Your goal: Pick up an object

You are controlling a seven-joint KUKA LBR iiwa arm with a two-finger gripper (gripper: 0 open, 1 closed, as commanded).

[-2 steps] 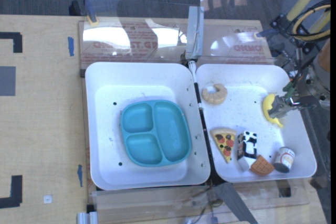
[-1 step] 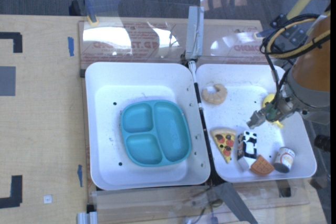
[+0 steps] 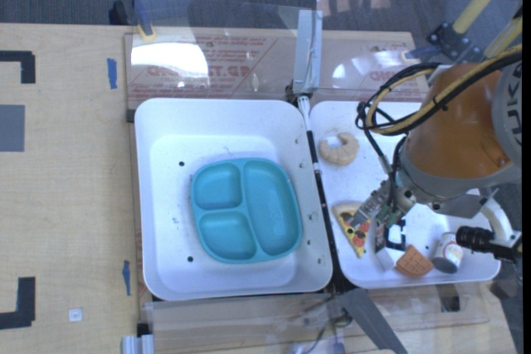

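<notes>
The grey arm with the orange band (image 3: 460,124) is reaching in from the right and hanging over the right bin (image 3: 348,113), its tool (image 3: 383,221) sitting low above the bin floor, just right of a pizza slice toy (image 3: 352,225) that is lying near the bin's left wall. Whether the tool is clenched or released cannot be told, since cables and the wrist are covering it. A white doughnut (image 3: 338,147) is resting farther back in the same bin, apart from the tool. Near the front edge, an orange biscuit-like piece (image 3: 413,264) is lying just right of the tool, with a small white and grey object (image 3: 450,254) beside it. In the left bin (image 3: 158,178), a teal divided tray (image 3: 246,210) is sitting centrally on the desk (image 3: 66,203).
</notes>
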